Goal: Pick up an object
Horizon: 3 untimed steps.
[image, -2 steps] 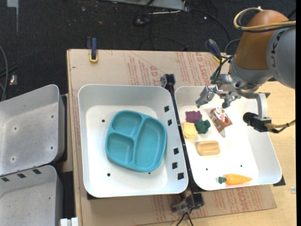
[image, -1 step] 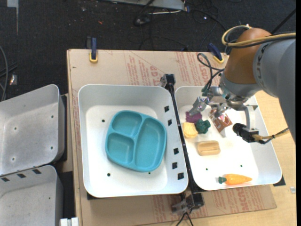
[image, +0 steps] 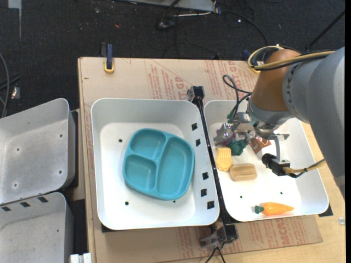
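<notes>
We see the right bin (image: pixel 307 188) crowded near its left wall, where a yellow piece (image: pixel 223 159), a tan block (image: pixel 243 172) and a green item (image: pixel 237 146) cluster just under the end effector (image: pixel 237 135). An orange carrot (image: pixel 275 207) lies apart near the front rim, with bare floor between. In the left bin (image: pixel 107 201), a teal divided plate (image: pixel 159 163) takes the middle, leaving a margin around it.

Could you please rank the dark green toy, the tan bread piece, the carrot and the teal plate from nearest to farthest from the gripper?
Measured from the gripper:
1. Dark green toy, just below it in the right bin.
2. Tan bread piece, lower, mid-bin.
3. Carrot, at the right bin's near edge.
4. Teal plate, over in the left bin.
</notes>
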Each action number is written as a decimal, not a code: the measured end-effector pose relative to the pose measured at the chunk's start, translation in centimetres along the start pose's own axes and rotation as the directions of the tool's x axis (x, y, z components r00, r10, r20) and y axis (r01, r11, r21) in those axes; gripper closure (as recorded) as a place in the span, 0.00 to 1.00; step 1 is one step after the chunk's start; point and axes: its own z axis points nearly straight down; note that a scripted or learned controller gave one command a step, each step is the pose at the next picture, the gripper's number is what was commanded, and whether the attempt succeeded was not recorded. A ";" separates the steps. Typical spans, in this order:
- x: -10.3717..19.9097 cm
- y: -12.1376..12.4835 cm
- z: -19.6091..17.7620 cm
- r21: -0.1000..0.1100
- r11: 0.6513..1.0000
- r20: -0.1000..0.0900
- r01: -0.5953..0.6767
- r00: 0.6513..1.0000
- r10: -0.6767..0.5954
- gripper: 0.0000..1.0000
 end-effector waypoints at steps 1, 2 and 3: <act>-0.1 0.3 -1.7 -0.011 1.000 0.003 -0.001 1.000 0.001 1.00; 0.0 0.1 -8.0 -0.010 1.000 0.001 0.002 1.000 -0.002 1.00; 0.0 0.0 -14.4 -0.013 1.000 0.002 0.003 1.000 -0.003 1.00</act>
